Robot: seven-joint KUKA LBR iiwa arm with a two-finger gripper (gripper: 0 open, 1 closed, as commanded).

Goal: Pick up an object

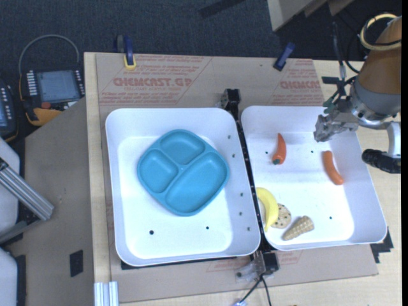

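While the grey metal claw [328,131] hangs above the right white bin [360,228], finger state impossible to tell, nothing appears lifted. The orange sausage-shaped toy [332,167] lies on the bin floor just below it, apart. Descent, grasp and lift all remain.

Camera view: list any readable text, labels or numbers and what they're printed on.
"CHEMCAST GP", red print on the brown board under the bins, behind the left bin.
A second red print on the same board behind the right bin, about: likely the same words, too blurred to be sure.
Smaller red lines under both prints: too small to read.
Handheld screen at upper left: nothing legible.
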